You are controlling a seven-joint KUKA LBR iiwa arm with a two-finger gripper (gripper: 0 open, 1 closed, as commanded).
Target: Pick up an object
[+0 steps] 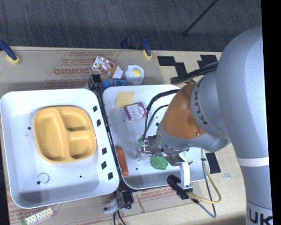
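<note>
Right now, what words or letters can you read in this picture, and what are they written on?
"KU" on the grey arm at the bottom right; the rest is cut off.
Red printing on the cardboard sheet under the bins: too blurred to read surely.
Small purple carton in the right bin: label too small.
Snack packet above the bins: print too small.

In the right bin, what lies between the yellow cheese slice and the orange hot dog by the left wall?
In the camera view, the stretch from the cheese slice down to the hot dog is bare white floor of the right bin; a small purple carton lies just right of it.
</note>
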